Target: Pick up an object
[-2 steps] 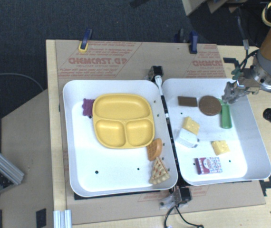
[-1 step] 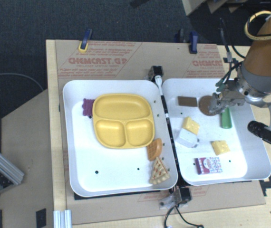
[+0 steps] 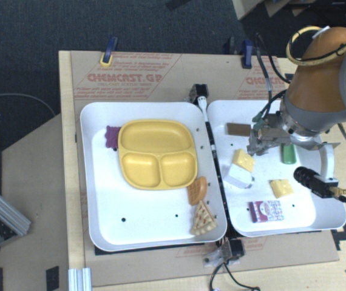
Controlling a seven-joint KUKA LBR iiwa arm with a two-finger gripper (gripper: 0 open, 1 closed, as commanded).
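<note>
The arm is reaching in from the right and its gripper (image 3: 257, 145) is hanging low over the right bin (image 3: 328, 223), near the bin's inner wall. Just under and beside it a yellow wedge (image 3: 243, 160) is lying, and this wedge is touching a white block (image 3: 239, 176) on its lower side. How the tool is set I cannot tell — the wrist is covering it from above, and nothing is showing as held.

I am judging that the approach step is in hand: the tool is standing over the yellow wedge, which seems the likely target, but the pick is not yet done.

Other things are lying in the same bin: a brown bar (image 3: 238, 129) at the top, a green piece (image 3: 289, 154) partly under the wrist, a small yellow cube (image 3: 281, 188) and a red-and-white packet (image 3: 265, 211) near the front. In the left bin (image 3: 100, 211) a yellow divided plate (image 3: 158, 152) is sitting, with a purple piece (image 3: 111, 137) at its left edge and a croissant (image 3: 198, 190) and a waffle piece (image 3: 204, 219) at its lower right.

The next move is asking for a straight descent onto the wedge alone — the white block is touching it, so a closing tool may push both or catch the wrong one.
</note>
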